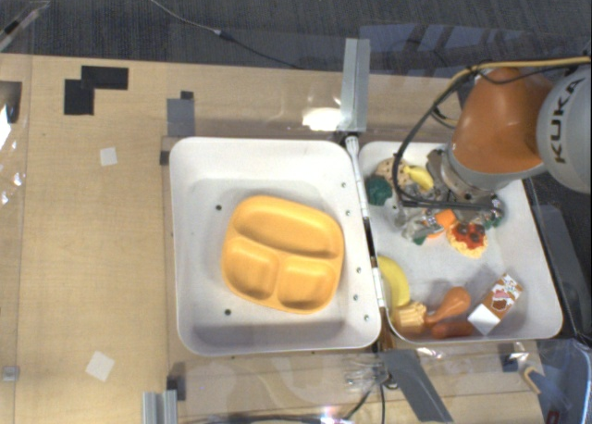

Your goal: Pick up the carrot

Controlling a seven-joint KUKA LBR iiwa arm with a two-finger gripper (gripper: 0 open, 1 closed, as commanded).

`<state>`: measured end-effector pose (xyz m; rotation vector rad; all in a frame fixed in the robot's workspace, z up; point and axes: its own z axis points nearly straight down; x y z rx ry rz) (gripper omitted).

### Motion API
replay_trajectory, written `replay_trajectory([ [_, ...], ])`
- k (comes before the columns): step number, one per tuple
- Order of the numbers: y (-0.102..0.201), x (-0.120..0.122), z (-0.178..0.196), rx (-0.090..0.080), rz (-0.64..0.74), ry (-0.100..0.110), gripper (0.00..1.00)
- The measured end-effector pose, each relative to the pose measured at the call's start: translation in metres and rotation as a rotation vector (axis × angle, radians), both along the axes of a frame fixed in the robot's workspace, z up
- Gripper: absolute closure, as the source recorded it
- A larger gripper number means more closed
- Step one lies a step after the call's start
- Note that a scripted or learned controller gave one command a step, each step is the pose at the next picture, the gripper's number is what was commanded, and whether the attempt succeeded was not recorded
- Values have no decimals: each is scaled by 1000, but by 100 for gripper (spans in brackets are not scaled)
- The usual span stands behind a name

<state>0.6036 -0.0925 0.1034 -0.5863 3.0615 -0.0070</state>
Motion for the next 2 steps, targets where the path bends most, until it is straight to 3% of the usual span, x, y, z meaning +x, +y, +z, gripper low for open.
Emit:
replay_trajectory([
  [1,14,-65,86,-1,0,8,100],
  [2,-3,-82,28,3,-140,19,100],
])
